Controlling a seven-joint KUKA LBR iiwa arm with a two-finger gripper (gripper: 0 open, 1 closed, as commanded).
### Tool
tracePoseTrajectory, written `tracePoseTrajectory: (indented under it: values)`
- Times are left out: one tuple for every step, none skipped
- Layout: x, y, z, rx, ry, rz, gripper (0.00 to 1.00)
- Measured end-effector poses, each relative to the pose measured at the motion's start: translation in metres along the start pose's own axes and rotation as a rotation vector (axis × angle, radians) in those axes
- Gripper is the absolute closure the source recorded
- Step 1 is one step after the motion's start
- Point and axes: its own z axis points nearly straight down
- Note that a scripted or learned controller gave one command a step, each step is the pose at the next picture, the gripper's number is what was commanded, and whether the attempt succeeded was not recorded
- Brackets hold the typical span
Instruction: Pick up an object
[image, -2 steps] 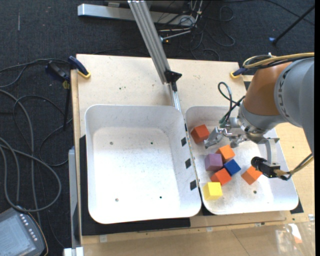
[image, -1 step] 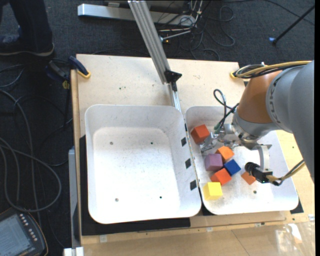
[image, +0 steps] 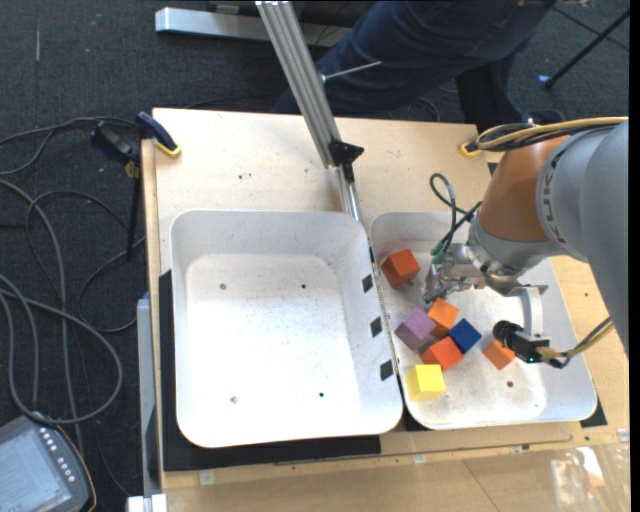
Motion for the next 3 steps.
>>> tracePoseTrajectory:
  values:
    - [0.002,0.004,-0.064,-0.002,0.001,-0.004,1.0]
    - [0.002,0.006,-0.113,-0.001,0.0,-0.004,1.0]
    - [0.05,0.013,-0.109,0.004,0.003,-0.008,1.0]
